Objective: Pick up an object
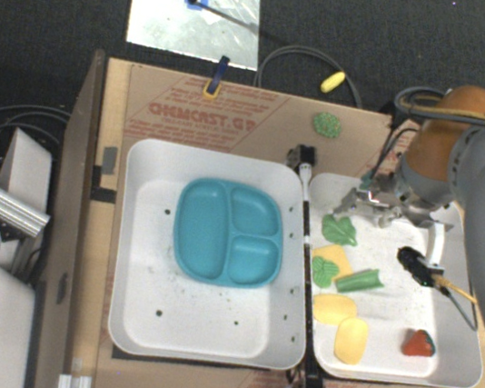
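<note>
My gripper point(368, 208) hovers over the far end of the right bin point(452, 373), open, with nothing between its fingers. Just below it lies a green leafy toy point(340, 229). Further toward the front are a yellow piece point(337, 255), a small green broccoli point(323, 271), a green pod point(359, 280), a flat yellow piece point(332, 308), a yellow oval point(351, 339) and a red strawberry point(418, 343) at the right front.
The left bin point(136, 309) holds a teal divided plate point(229, 232). A divider point(306, 245) runs between the bins. Behind the bins, on the cardboard, sit a green round thing point(328, 124) and a blue-and-yellow clip point(216, 78).
</note>
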`<state>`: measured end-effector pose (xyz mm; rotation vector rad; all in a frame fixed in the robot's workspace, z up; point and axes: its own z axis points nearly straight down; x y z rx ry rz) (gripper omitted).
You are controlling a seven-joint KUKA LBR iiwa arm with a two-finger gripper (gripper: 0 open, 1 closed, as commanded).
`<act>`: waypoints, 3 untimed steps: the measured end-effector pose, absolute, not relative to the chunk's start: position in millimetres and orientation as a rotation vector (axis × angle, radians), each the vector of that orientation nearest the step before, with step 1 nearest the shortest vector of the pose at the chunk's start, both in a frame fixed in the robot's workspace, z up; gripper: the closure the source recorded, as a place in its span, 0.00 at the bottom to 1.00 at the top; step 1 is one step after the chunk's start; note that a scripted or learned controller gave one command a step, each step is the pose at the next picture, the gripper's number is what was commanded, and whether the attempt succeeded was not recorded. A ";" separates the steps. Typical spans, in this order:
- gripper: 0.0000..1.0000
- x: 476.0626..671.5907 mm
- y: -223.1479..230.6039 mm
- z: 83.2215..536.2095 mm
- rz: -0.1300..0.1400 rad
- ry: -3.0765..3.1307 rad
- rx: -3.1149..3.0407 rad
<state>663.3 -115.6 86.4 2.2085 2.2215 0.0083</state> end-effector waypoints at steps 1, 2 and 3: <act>0.00 563.8 -131.3 83.7 -0.007 2.222 2.229; 0.00 521.0 -121.4 83.7 -0.002 2.223 2.224; 1.00 524.5 -121.9 95.0 0.003 2.221 2.218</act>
